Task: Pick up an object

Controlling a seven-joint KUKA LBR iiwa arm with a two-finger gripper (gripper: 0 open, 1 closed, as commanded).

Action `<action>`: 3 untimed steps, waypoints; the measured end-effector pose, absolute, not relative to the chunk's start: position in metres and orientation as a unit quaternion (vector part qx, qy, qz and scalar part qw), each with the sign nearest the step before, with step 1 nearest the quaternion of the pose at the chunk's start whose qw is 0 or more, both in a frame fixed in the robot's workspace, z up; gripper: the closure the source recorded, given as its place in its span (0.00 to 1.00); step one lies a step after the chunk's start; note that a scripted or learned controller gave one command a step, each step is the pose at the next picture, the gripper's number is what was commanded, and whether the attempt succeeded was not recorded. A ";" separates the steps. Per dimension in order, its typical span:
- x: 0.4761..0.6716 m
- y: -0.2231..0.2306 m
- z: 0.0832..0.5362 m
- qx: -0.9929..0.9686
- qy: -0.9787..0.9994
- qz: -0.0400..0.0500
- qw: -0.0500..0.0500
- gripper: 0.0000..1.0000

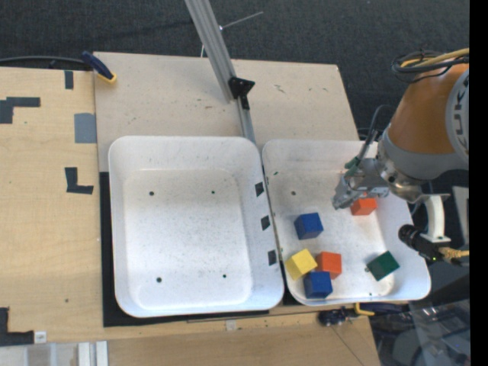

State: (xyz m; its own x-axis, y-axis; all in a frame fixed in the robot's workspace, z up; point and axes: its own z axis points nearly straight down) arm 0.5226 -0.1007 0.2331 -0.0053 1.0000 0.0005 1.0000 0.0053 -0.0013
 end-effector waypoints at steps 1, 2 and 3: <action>0.522 -0.045 0.240 -0.705 -0.710 -0.001 0.001 1.00; 0.539 0.007 0.236 -0.704 -0.710 0.000 0.001 1.00; 0.552 0.064 0.231 -0.704 -0.710 0.000 0.001 1.00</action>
